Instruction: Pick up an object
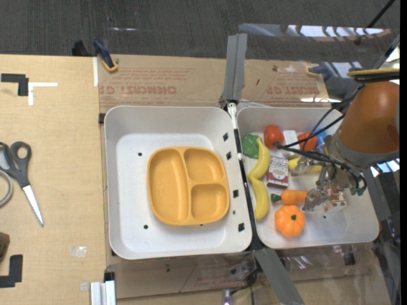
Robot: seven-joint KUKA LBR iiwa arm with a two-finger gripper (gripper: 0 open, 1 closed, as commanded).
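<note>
The right bin (356,234) holds several toy foods: a banana (259,176), a green pepper (250,145), a red tomato (274,135), a small red carton (278,171), a carrot (293,197) and a small orange pumpkin (289,222). My gripper (320,197) reaches down into this bin from the right, just right of the carrot and above the pumpkin. Its fingertips sit low among cables and small items, and I see nothing clearly between them.
The left bin (121,189) holds a yellow divided plate (188,185). Scissors (24,176) lie on the wooden bench at far left. A grey divider post (234,68) stands at the back between the bins. The arm's orange band (379,116) hangs over the right bin's far right.
</note>
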